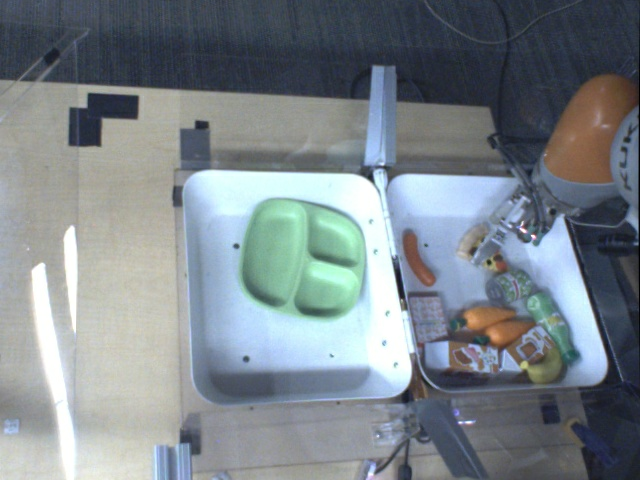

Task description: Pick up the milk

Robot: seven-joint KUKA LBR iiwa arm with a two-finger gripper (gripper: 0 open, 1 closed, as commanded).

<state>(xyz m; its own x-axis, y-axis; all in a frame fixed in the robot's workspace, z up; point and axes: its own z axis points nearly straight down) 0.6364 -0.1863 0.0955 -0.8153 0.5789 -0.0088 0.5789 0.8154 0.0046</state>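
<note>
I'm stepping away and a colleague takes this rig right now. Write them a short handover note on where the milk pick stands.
Gripper: low over the upper part of the right bin, beside a small pale carton. Whether it is gripping anything cannot be told from this view.
Milk: probably that pale carton, though the label is too small to read; it lies in the bin, not lifted.
Also in the right bin: sausage, carrots, a green can, banana and small boxes. The left bin holds a green divided tray.
Done: approach. Left: confirm the grasp and lift.
</note>
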